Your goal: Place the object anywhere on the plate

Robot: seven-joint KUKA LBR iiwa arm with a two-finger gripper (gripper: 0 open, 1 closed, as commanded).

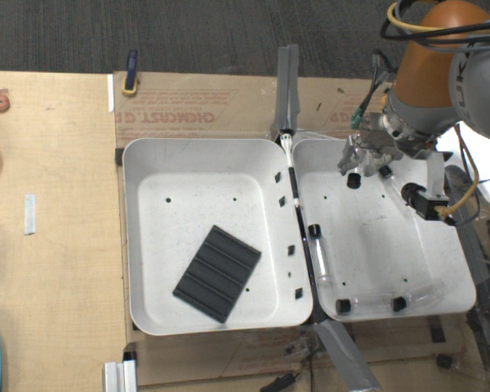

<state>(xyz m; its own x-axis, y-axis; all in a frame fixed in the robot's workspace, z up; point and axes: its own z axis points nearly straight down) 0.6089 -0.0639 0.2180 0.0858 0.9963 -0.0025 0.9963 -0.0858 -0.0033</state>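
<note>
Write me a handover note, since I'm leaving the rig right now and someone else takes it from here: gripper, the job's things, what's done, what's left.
Gripper: over the far part of the right bin, near its left wall. No object is seen between its fingers; whether they are open or shut can't be told from this view.
Object: the dark ribbed rectangular piece lies flat and slanted in the left bin, toward the near side, apart from the arm.
Plate: I can't make one out with certainty in the picture.
Done: nothing visible; the piece is not picked up.
Left: reach the piece, grasp it, place it on the plate.
</note>
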